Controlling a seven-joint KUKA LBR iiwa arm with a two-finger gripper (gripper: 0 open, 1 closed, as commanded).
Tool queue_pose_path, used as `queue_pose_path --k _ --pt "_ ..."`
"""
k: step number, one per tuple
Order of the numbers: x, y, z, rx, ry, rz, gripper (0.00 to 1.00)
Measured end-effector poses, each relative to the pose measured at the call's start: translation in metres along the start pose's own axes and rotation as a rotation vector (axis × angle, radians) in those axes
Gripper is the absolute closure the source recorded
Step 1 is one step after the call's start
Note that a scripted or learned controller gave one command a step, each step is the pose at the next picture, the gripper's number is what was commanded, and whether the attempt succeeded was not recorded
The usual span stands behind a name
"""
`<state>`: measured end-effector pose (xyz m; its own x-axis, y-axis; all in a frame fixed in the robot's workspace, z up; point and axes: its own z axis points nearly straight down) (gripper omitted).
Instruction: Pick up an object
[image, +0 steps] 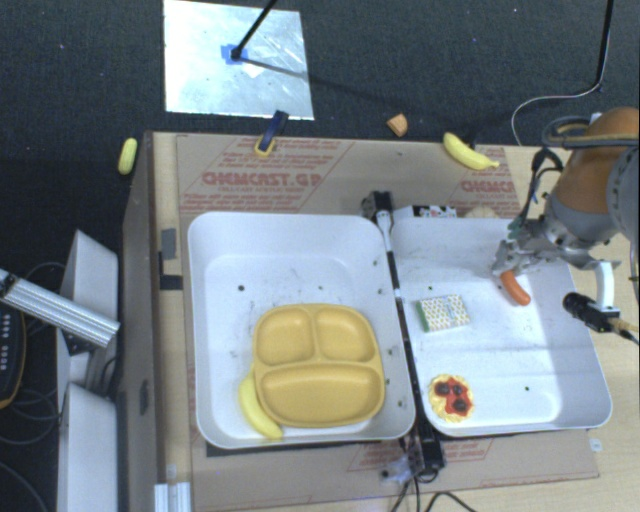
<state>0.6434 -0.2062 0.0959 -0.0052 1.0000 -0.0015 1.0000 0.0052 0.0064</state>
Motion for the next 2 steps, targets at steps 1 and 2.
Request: queue_pose_path --k 1,2 --pt "0.082 0.027 -0.045 0.001 0.003 0.000 1.00" --pt "0.122 -0.046 -0.097 0.003 0.002 0.002 1.00"
